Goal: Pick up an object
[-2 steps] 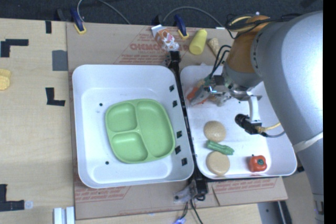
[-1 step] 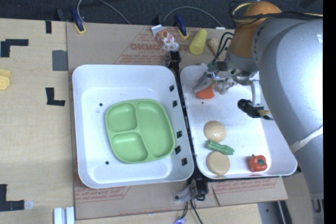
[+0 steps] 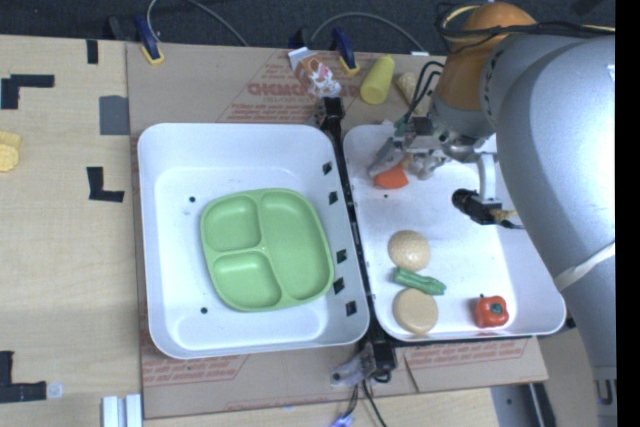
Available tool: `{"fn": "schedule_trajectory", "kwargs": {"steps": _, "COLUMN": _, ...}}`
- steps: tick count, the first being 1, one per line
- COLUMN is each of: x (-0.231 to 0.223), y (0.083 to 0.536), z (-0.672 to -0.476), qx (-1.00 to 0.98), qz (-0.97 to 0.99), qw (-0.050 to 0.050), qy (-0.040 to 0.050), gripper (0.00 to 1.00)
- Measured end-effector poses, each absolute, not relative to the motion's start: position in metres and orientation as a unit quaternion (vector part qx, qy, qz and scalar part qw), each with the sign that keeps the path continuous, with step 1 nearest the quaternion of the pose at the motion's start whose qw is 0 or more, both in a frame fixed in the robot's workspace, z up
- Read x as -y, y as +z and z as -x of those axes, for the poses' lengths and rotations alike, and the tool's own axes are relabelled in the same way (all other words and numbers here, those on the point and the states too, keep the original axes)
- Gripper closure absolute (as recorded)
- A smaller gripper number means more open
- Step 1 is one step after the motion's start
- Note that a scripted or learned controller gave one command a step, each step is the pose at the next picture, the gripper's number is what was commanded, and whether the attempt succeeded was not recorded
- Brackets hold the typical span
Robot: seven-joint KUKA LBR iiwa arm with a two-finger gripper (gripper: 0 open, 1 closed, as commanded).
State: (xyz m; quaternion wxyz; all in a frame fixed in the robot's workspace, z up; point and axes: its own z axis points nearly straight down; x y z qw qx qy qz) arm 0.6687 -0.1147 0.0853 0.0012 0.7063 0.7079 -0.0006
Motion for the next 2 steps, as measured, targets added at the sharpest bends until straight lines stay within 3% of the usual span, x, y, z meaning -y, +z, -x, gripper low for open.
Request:
{"fn": "schedule_trajectory", "kwargs": {"steps": 1, "x": 0.0975, "y": 0.085, "z": -0.665, "qx": -0.708, "qz": -0.707, "qw": 0.001, "qy": -0.0004, "gripper": 0.0}}
{"fn": "schedule_trajectory", "kwargs": {"steps": 2, "x": 0.0977, "y": 0.0945, "z": -0.6648, "qx": -0.708, "qz": -0.706, "qw": 0.001, "qy": -0.0015, "gripper": 1.0}}
